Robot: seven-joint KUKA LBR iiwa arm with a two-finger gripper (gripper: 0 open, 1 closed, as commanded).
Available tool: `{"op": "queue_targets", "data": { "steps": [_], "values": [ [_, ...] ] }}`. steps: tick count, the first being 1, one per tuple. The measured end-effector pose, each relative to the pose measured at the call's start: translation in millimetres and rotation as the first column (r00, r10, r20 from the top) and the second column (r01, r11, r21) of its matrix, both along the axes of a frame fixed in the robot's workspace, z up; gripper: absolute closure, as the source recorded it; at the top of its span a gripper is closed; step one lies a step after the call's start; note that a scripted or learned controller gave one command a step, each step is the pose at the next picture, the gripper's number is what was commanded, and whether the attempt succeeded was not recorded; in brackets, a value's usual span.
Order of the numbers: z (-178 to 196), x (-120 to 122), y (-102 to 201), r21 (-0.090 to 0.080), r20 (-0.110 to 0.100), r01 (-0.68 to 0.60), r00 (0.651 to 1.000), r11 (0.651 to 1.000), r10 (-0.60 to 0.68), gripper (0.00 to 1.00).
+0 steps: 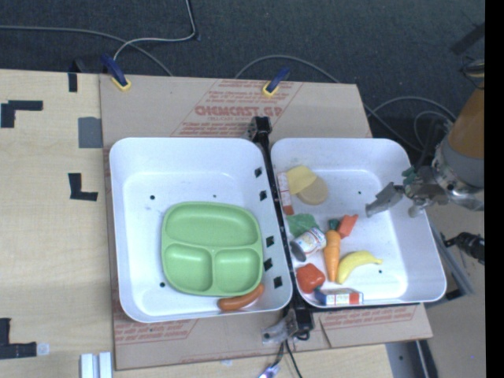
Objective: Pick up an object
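Cardboard-topped bench, two white bins. Pincer (386, 199) over right bin (421, 286) — finger state cannot be told, nothing seen gripped. Banana (356, 263) and carrot (333, 252) lie just below-left. Approach step — next: descend onto one target.

— What is seen beneath the bench?

— A dark blue-grey carpeted floor (331, 22) is shown across the top and down the right side. A thin pale cable (187, 10) is laid over it at the upper left, and darker cables (394, 109) are looped near the upper right.

— And the bench itself?

— A light wooden tabletop (39, 235) is seen at the left, marked with black tape pieces (79, 187). A brown cardboard sheet (228, 109) with red printing is spread over it and held by two blue and yellow clamps (116, 72) at its far edge.

— How is it lit?

— Even, soft light is cast from above; only faint shadows are thrown.
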State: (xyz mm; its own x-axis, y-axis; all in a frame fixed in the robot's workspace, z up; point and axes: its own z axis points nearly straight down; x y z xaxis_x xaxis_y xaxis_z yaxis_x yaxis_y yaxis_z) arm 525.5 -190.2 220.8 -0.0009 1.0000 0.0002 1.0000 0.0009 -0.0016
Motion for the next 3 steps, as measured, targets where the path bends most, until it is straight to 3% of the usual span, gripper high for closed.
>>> {"op": "queue_targets", "data": {
  "steps": [1, 2, 3],
  "values": [
    [-126.2, 13.7, 25.0, 0.001, -0.001, 0.0, 1.0, 1.0, 0.0, 0.0],
    [-116.4, 14.0, 24.9, 0.0, 0.0, 0.0, 1.0, 1.0, 0.0, 1.0],
    [-127.6, 39.4, 82.9, 0.0, 0.004, -0.002, 1.0, 1.0, 0.002, 1.0]
  ]
}}
